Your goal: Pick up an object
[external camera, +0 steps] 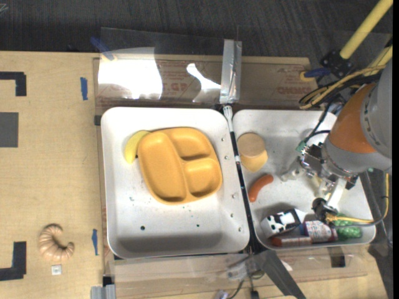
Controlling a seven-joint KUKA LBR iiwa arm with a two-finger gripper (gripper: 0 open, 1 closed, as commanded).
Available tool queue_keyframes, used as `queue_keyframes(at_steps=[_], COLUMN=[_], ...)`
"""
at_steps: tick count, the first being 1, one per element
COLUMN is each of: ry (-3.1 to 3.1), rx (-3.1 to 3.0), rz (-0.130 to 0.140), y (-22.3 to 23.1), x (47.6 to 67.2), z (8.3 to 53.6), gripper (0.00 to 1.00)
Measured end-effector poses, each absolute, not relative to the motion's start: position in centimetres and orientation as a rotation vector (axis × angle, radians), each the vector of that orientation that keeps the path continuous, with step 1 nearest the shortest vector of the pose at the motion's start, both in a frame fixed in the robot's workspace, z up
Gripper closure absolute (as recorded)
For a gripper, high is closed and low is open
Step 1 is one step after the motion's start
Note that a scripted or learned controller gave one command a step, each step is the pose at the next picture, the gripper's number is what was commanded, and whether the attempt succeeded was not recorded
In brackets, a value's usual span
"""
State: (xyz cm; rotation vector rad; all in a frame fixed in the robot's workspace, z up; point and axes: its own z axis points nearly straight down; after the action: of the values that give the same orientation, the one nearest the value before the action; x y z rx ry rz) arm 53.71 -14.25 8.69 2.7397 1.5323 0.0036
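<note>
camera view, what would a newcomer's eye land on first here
The orange tray in the left bin stands out most, with a yellow banana peeking from under its left edge. In the right bin lie a tan cylinder and a red sausage, with the arm above them at right.

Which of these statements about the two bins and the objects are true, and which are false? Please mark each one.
1. The orange divided tray lies in the left bin. True.
2. The tan cylinder stands in the left bin. False: it is in the right bin, near the divider.
3. A yellow banana shows at the tray's left edge. True.
4. The end effector is above the left bin. False: it is over the right bin.
5. The black-and-white cow toy lies outside both bins. False: it is in the right bin, near the front wall.
</note>
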Motion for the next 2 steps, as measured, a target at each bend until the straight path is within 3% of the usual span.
queue_keyframes(at_steps=[1,2], ry=[1.409,0.990], rx=[2.805,2.982], rz=[0.007,-0.002], y=[-10.6,-13.7], x=[57.6,54.9], z=[8.7,16.1], gripper=[0.00,0.00])
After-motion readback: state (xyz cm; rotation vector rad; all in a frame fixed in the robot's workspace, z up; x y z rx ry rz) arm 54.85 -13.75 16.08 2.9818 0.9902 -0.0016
